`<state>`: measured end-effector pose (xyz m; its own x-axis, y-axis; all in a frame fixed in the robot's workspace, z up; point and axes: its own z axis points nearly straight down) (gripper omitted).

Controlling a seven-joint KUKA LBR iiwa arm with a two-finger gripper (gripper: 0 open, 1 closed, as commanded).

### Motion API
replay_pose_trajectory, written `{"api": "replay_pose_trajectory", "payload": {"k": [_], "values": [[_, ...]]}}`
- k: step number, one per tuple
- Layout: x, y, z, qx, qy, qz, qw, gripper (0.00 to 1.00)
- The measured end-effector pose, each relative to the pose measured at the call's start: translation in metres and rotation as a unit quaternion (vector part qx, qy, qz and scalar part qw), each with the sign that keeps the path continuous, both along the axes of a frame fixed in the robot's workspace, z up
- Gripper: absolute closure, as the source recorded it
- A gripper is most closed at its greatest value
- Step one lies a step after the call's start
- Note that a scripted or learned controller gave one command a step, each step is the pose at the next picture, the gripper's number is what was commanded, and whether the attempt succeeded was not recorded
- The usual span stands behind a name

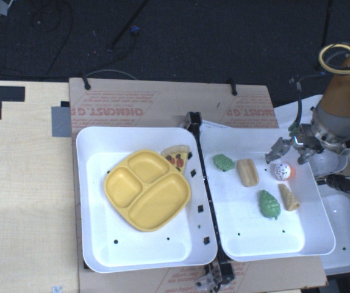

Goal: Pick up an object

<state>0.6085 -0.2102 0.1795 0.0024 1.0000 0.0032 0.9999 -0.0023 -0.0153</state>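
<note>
In the right bin (248, 237) lie a small green piece (223, 162), a tan bread-like block (247, 172), a larger green leafy toy (269, 204), a tan cone-shaped piece (288, 197) and a white and orange ball (282, 171). My gripper (291, 151) hangs over the bin's upper right corner, just above the ball, with its fingers spread apart and nothing between them. The orange-banded wrist (336, 96) rises behind it at the right edge.
The left bin (102, 237) holds a yellow divided plate (147, 189) with a pizza-slice toy (176, 156) at its upper right rim. A black divider (202, 188) separates the bins. Cardboard (163, 105) lies beneath them; the wooden bench (22, 182) extends left.
</note>
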Motion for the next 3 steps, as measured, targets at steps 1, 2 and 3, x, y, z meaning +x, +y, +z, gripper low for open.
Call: {"api": "replay_pose_trajectory", "payload": {"k": [1,2,3], "values": [[0.003,0.000,0.009,-0.0017,-0.007,0.001,1.0000,0.00],[0.005,0.004,-0.052,-0.0027,-0.008,0.003,1.0000,0.00],[0.011,0.003,-0.056,-0.0051,-0.018,0.003,0.9998,0.00]]}}
